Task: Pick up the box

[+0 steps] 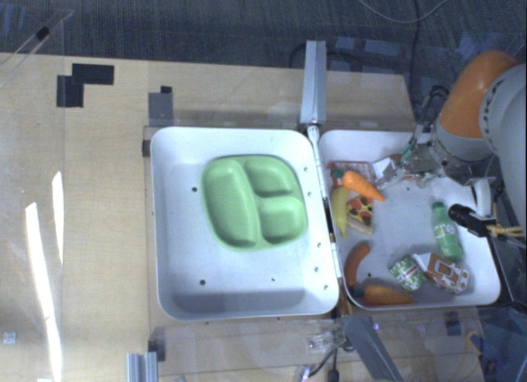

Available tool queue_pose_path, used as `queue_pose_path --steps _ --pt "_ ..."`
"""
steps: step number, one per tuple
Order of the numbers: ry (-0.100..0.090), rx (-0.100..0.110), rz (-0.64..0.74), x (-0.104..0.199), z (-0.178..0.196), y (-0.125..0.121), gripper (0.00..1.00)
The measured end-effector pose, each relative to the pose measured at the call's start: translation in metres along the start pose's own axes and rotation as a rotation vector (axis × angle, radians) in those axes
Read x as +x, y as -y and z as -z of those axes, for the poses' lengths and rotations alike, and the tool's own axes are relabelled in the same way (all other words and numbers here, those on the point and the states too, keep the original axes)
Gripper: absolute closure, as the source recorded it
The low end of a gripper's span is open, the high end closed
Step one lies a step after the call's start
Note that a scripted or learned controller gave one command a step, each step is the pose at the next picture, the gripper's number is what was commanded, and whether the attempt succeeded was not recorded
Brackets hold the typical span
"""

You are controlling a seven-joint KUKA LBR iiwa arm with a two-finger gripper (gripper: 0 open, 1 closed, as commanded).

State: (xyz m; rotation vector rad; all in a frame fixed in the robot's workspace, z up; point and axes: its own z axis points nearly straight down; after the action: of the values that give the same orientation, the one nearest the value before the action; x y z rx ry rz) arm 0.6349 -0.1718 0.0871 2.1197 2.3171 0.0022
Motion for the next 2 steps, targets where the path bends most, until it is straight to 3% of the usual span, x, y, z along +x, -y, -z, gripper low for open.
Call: queue_pose_path --steps 1,2 --pt "0.001 -0.003 0.272 0.027 0.008 0.127 0.00" --pt "0.001 -0.005 0.143 0.106 0.099 0.118 0.00"
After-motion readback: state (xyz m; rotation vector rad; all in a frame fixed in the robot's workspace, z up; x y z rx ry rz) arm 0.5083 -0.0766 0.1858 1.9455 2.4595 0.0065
